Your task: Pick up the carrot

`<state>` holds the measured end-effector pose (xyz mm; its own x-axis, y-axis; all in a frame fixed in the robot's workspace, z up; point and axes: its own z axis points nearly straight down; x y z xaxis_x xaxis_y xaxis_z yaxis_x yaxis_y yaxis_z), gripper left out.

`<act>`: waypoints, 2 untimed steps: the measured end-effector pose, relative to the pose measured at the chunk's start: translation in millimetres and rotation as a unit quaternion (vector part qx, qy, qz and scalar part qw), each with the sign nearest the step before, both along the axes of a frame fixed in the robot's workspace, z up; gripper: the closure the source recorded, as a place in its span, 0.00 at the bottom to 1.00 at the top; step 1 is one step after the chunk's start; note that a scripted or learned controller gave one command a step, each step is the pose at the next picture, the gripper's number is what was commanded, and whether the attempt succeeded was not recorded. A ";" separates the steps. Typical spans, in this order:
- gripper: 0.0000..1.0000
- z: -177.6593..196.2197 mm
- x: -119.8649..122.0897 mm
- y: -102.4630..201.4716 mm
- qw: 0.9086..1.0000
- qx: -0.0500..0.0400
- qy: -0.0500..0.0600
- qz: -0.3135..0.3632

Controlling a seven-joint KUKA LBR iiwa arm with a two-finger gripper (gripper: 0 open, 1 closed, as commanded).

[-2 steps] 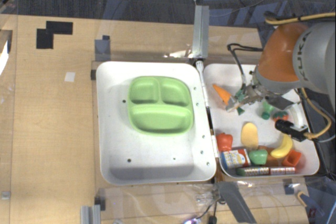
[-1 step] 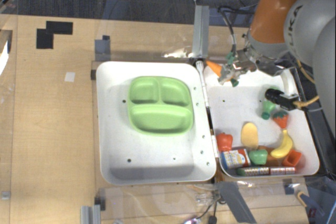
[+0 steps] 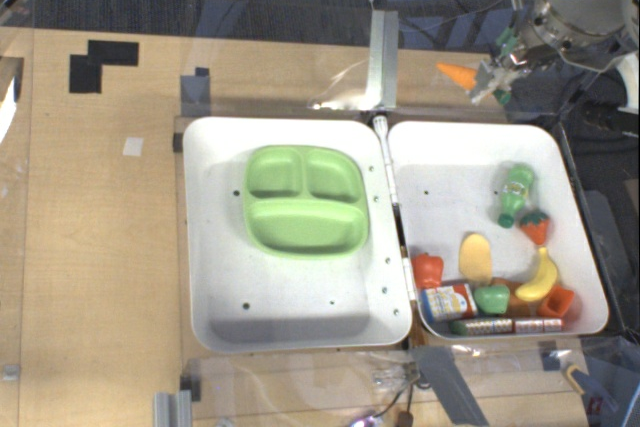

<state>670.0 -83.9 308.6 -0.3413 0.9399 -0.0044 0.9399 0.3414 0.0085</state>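
Observation:
The orange carrot (image 3: 457, 73) hangs in the air above the bench, just behind the right bin's (image 3: 455, 160) far rim. Its pointed end faces left. Its thick end sits between the fingers of my gripper (image 3: 485, 83), which reaches down from the grey wrist and orange band at the top right. The gripper is shut on the carrot.
The left bin (image 3: 215, 245) holds a green divided plate (image 3: 305, 200). In the right bin lie a green bottle (image 3: 516, 193), a strawberry (image 3: 536, 228), a banana (image 3: 540, 278), a yellow lemon-like piece (image 3: 476, 257), a red pepper (image 3: 428, 269) and a small box (image 3: 447, 301). A metal post (image 3: 384, 60) stands between the bins at the back.

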 end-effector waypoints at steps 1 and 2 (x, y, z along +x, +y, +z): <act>1.00 -79.2 -16.2 44.7 0.991 0.000 0.002 0.135; 1.00 -99.2 -7.3 71.7 1.000 -0.001 0.007 0.002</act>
